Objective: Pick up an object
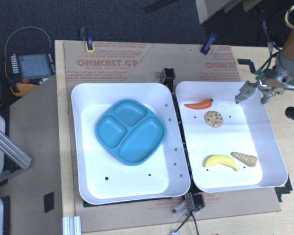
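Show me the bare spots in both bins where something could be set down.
Left bin: bare strip in front of the blue plate. Right bin: bare between cookie and banana, and along its right wall. Crowded by the chili under the gripper.

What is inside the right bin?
The right bin holds a red chili pepper, a cookie, a banana and a cone. Nothing covers them.
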Controlling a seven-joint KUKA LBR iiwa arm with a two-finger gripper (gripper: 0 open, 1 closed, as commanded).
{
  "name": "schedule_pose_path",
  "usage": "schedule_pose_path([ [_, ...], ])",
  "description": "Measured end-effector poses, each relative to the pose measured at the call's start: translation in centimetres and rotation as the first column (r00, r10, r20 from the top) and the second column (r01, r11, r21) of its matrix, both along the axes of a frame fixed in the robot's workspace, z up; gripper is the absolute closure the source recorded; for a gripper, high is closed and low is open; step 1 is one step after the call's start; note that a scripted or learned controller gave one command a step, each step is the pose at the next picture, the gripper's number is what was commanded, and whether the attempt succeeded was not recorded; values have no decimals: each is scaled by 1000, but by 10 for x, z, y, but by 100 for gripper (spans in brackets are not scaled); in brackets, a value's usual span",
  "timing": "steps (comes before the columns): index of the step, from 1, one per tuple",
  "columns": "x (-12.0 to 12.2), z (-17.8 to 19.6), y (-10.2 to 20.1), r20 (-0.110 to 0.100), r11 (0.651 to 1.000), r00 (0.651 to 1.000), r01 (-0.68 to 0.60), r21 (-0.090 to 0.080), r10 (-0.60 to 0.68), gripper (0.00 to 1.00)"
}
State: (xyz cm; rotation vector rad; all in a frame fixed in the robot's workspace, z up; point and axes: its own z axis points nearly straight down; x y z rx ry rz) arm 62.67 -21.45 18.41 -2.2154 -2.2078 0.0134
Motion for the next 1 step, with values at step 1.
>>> schedule_pose_path([
  [1, 4, 10, 1, 15, 1000, 1000, -4, -4, 4, 0],
])
